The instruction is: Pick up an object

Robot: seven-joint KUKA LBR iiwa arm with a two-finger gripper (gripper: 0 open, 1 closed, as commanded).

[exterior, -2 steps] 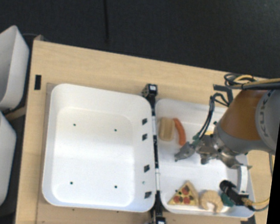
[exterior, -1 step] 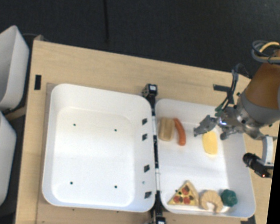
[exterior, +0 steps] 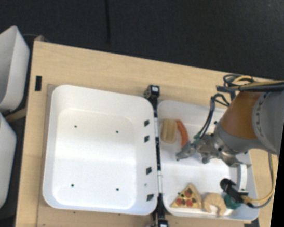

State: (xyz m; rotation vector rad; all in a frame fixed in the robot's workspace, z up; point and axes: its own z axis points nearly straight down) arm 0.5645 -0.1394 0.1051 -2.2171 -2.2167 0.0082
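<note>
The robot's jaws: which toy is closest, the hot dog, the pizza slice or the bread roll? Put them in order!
Measured from the gripper in the right bin:
1. Hot dog, just up and left of it, by the divider.
2. Pizza slice, below it along the bin's near wall.
3. Bread roll, right of the pizza, in the near right corner.

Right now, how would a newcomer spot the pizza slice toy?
Find the right-hand white bin, where the arm reaches in. Along its near edge lies the pizza slice: a flat yellow triangle with red dots, left of a rounded beige piece.
</note>
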